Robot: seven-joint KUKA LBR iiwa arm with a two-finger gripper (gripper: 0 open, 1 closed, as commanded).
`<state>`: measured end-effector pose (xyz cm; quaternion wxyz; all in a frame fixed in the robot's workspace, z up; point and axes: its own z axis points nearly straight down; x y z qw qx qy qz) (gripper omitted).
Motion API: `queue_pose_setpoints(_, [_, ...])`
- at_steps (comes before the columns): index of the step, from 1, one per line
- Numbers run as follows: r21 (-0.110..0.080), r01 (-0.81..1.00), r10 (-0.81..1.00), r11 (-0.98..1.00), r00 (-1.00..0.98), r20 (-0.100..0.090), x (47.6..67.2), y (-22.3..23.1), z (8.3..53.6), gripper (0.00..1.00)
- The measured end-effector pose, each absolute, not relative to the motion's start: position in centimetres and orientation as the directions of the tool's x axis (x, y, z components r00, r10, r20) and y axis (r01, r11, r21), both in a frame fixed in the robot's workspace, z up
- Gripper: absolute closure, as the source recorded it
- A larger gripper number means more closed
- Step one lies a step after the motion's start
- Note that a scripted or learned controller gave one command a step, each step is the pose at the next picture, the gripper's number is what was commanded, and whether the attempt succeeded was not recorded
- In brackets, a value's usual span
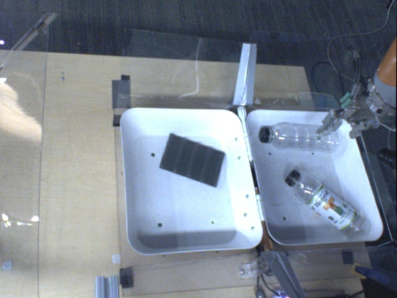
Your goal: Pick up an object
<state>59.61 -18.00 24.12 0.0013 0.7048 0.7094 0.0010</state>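
Over the right bin's far right corner, the gripper hangs with fingers spread, grasping nothing, just beside a clear bottle lying along the far wall. A labelled bottle lies nearer the bin's front.

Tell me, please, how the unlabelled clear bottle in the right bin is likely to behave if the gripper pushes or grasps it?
The clear bottle lies on its side, so a push would probably roll it across the right bin. It looks see-through and empty, so likely light and easily knocked away. Its smooth, ribbed plastic may slip or dent under the gripper.
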Motion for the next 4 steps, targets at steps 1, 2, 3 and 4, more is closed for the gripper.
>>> queue_pose_setpoints(1, [0.002, 0.999, 0.999, 0.051, -0.051, 0.000, 49.8, -17.8, 14.2, 0.00])
queue_pose_setpoints(2, [0.006, 0.985, 0.985, 0.171, -0.171, -0.002, 51.8, -15.4, 17.5, 0.00])
queue_pose_setpoints(3, [0.006, 0.985, 0.985, 0.171, -0.171, -0.002, 51.8, -15.4, 17.5, 0.00])
queue_pose_setpoints(4, [0.006, 0.994, 0.994, 0.114, -0.114, -0.001, 48.9, -10.7, 21.8, 0.00])
